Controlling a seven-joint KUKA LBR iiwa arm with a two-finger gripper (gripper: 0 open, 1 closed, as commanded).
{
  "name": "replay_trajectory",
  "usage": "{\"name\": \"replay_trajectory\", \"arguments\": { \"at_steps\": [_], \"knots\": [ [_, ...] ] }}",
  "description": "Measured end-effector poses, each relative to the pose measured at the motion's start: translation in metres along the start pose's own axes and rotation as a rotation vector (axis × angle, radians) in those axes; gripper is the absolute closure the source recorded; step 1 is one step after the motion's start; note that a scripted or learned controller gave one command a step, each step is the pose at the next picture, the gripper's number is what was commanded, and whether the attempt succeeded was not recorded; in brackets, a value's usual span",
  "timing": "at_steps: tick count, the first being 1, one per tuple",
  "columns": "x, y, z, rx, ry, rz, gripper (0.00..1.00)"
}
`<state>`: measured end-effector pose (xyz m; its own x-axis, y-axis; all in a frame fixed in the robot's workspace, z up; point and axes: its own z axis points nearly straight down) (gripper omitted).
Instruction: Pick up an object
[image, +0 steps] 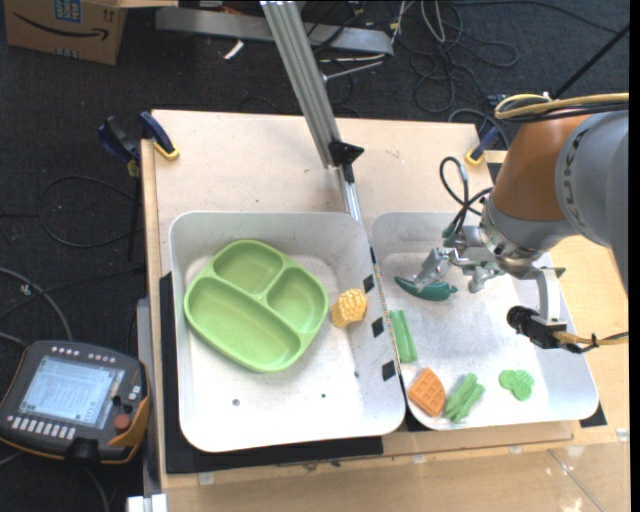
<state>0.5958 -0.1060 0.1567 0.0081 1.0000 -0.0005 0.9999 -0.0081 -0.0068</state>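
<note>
In the right bin (560, 395), the claw (447, 268) hangs just above a dark green toy (427, 290) that lies lengthwise left to right, a bit down and left of it, and whether the claw is wide or narrow cannot be told.

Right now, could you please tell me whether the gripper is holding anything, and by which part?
It cannot be told: the gripper is right at the dark green piece in the right bin, touching or just above its upper edge.

The arm (585, 175) is grey and rounded, with 1 broad orange band above the wrist. Black cables loop beside it, a yellow cable runs over it, and the gripper (455, 265) is silvery metal.
</note>
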Motion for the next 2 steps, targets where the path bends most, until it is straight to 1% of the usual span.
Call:
{"name": "replay_trajectory", "arguments": {
  "at_steps": [1,2],
  "knots": [
    [-0.046,-0.007,0.064,-0.006,0.0,-0.003,0.0],
    [-0.086,0.014,0.061,-0.01,-0.003,-0.005,0.0]
  ]
}}
